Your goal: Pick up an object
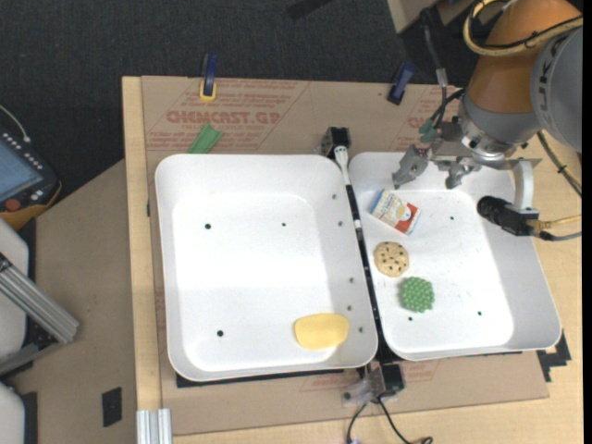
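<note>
A yellow soft-looking lump (321,330) lies in the left bin (185,248); in the right bin (518,285), a cookie (391,258), green cluster (416,294) and small carton (395,211) wait; the gripper (433,171), fingers spread and empty, hovers above the carton, probably light, stiff, best pinched across its sides.

Arm (546,54) cut off by right edge; print on small carton (395,212) too small.
</note>
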